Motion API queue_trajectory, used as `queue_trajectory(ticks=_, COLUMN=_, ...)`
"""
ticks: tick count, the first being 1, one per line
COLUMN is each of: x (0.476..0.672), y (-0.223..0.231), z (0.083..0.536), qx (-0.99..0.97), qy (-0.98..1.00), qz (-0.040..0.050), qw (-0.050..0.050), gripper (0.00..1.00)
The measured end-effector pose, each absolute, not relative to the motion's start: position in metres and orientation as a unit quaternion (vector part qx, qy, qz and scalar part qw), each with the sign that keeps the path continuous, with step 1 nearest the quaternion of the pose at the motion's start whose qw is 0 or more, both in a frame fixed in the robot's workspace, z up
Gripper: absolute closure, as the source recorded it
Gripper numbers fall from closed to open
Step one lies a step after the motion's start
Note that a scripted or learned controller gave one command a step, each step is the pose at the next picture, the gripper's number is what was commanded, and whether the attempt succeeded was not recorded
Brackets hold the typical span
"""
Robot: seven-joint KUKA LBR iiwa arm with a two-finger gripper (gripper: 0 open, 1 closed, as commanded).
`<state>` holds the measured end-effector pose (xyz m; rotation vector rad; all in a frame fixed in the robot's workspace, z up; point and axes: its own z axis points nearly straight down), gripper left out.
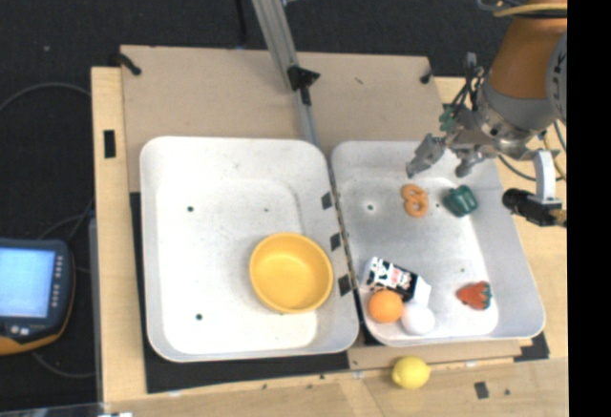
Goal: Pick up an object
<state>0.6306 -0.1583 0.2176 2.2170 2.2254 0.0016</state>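
Note:
My gripper [445, 162] hangs over the far side of the right bin [434, 239], its two fingers spread apart with nothing between them. Just below it in the bin lie a small tan pretzel [414, 199] and a green pepper-like piece [460, 200]. Nearer the front of the same bin sit a black-and-white carton [393, 279], an orange [385, 307], a white ball [417, 319] and a red strawberry-like piece [474, 295]. A yellow bowl [290, 272] rests in the left bin [205, 215].
A yellow lemon [410, 372] lies on the bench in front of the right bin. A slanted metal pole [275, 24] rises behind the bins. A handheld screen [31, 296] sits off the bench at the left.

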Motion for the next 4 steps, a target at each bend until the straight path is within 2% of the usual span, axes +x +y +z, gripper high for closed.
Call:
queue_trajectory(ticks=1, x=0.631, y=-0.158, z=0.218, qx=0.706, qy=0.709, qz=0.0002, qw=0.0, gripper=0.0)
queue_trajectory(ticks=2, x=0.625, y=-0.163, z=0.176, qx=0.708, qy=0.707, qz=-0.0018, qw=0.001, gripper=0.0)
queue_trajectory(ticks=4, x=0.63, y=-0.168, z=0.099, qx=0.708, qy=0.706, qz=-0.0023, qw=0.0, gripper=0.0)
